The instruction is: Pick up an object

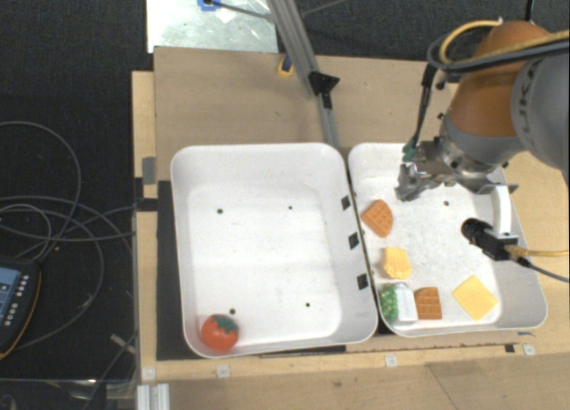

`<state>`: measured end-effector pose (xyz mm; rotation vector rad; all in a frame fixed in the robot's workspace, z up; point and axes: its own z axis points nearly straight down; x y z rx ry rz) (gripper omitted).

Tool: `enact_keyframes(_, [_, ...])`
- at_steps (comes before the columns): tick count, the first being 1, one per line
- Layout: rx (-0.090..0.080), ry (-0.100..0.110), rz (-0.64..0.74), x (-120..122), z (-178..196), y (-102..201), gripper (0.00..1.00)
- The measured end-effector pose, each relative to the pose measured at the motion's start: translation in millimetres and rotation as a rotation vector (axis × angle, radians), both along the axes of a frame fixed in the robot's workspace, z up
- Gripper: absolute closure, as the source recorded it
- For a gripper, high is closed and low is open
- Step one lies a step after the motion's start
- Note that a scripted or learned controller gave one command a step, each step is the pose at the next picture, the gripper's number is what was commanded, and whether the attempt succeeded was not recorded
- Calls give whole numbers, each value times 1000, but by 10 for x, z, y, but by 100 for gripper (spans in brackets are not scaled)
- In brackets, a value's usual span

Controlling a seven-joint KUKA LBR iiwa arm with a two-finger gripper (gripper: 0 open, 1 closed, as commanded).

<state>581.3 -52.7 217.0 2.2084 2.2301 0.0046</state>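
My gripper hangs over the back part of the right bin, just right of and behind an orange waffle piece. Nothing shows between its fingers. Toward the front of that bin lie a yellow lumpy piece, a green and white item, a brown waffle square and a yellow cheese slice. A red tomato sits in the front left corner of the left bin.
A slanted grey pole crosses above the back of the bench to the seam between the bins. A black cable part hangs off the arm over the right bin. Cables lie on the floor at left.
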Motion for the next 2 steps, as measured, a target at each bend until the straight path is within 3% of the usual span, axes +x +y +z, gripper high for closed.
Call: enact_keyframes(2, [3, 1, 0, 400, -30, 1032, 100])
